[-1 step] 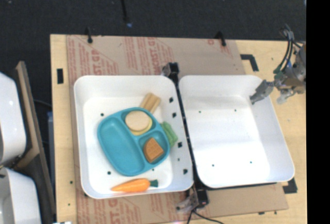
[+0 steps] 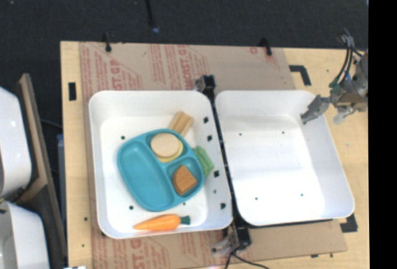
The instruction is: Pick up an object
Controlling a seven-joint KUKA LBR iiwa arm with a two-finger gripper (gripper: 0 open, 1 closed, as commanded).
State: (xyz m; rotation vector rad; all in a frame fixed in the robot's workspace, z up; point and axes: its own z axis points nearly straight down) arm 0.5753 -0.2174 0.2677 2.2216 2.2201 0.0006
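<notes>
Grey metal marks the pincer [image 2: 327, 108], which hangs at the upper right corner of the right bin [image 2: 322, 199], its two fingers spread apart with nothing between them. That bin is a shallow white tray with smooth walls. Just beside it, the left bin [image 2: 99, 168] holds a teal compartment tray [image 2: 142, 178] of glossy plastic. A round pale biscuit [image 2: 167, 145] sits in the tray's upper compartment and a brown textured square [image 2: 184, 180] in its right one. A tan wooden block [image 2: 181, 122] touches the tray's top edge, a green piece [image 2: 204, 160] peeks out at its right, and an orange carrot [image 2: 161, 222] lies near the bin's front wall. Both bins rest on the pale wooden surface [image 2: 74, 137].
</notes>
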